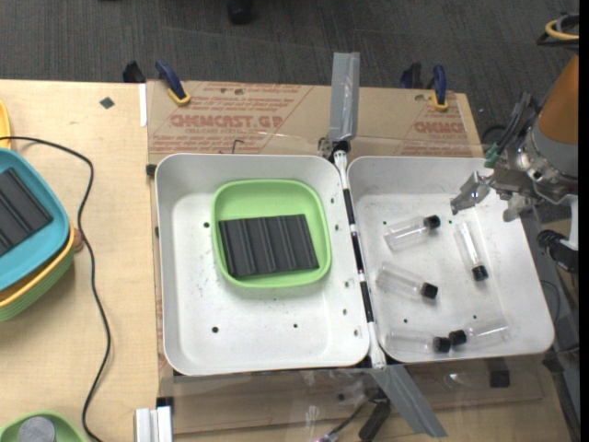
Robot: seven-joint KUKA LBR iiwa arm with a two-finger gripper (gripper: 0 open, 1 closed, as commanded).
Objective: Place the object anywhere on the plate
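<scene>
A green square plate (pixel 269 198) lies in the left white bin (pixel 184 320), with a dark ribbed pad (pixel 271 245) resting on it. Several clear vials with black caps are scattered in the right white bin (pixel 525 330): one (pixel 410 231) near the upper left, one (pixel 469 247) to its right, one (pixel 406 284) mid-bin, and more along the front edge (pixel 477 336). My gripper (pixel 486 204) hovers over the right bin's upper right corner, open, with nothing between its fingers. It is just above and right of the nearest vials.
Teal and green dishes (pixel 28 238) are stacked at the far left on the wooden bench, with a black cable (pixel 92 274) looping past them. Cardboard (pixel 258 113) held by clamps lies behind the bins. A raised seam (pixel 354 247) divides the two bins.
</scene>
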